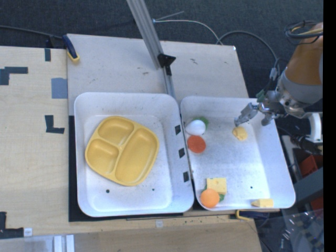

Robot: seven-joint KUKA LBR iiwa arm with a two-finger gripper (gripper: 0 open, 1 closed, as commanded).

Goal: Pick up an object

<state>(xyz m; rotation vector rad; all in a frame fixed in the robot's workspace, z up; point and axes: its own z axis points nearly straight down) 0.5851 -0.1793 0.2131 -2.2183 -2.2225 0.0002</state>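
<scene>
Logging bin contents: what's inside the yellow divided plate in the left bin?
The yellow divided plate holds nothing visible; all its compartments look bare. What lies under it in the left bin is covered.

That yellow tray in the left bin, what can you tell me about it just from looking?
The yellow tray is a rounded, roughly oval dish that looks like glossy moulded plastic. Raised ridges split it into three compartments: two smaller ones on the left and one long one on the right, all bare. It lies flat and right side up, turned at a slight slant, on the floor of the left bin, roughly in the middle and apart from the walls. It touches just the bin floor under it.
</scene>
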